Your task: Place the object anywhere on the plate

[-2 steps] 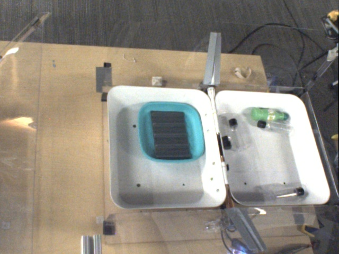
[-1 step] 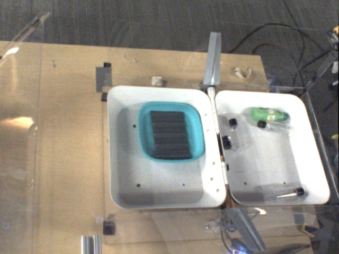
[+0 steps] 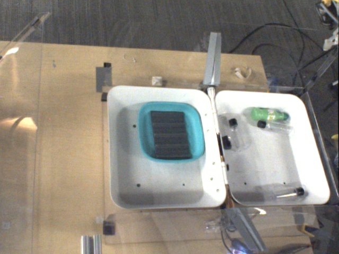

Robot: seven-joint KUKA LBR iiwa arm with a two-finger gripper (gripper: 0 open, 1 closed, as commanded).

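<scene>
A teal, rounded-square plate (image 3: pixel 144 132) lies in the left white bin (image 3: pixel 123 189), toward its far side. A dark grey ribbed rectangular object (image 3: pixel 170 135) lies flat on the plate, covering most of its middle and staying inside the rim.
The right white bin (image 3: pixel 317 163) holds a green bottle (image 3: pixel 269 115) lying at the back, two small clear items with black caps (image 3: pixel 232 123) near the divider, and a clear tube with a black cap (image 3: pixel 290 193) at the front. A metal post (image 3: pixel 213 60) stands behind the bins.
</scene>
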